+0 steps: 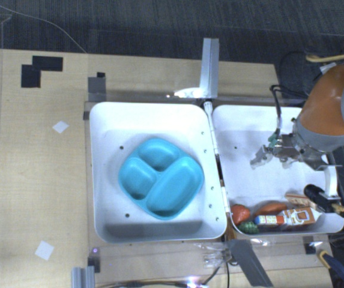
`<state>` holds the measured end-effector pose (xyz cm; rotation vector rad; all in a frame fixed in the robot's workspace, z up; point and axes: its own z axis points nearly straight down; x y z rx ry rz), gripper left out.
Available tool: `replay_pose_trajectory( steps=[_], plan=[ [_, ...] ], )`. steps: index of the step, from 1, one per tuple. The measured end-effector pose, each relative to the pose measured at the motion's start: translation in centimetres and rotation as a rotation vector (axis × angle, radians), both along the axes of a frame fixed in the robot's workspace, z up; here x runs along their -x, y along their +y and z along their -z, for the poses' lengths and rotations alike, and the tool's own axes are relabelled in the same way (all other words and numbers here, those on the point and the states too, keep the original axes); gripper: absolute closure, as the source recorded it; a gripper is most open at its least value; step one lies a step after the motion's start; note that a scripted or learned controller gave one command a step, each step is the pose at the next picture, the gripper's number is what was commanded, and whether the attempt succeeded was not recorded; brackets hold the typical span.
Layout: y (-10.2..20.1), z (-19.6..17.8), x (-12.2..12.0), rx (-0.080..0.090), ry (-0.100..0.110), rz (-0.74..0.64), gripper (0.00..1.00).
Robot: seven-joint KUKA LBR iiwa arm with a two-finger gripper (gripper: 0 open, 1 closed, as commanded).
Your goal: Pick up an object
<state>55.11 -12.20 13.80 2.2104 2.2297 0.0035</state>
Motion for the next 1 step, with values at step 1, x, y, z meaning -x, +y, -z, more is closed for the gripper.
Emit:
replay_pose_trajectory(
  steps=[1],
  plan=[
    [0.33, 4.52, 4.92, 0.000, 0.000, -0.101, 0.00]
  ],
)
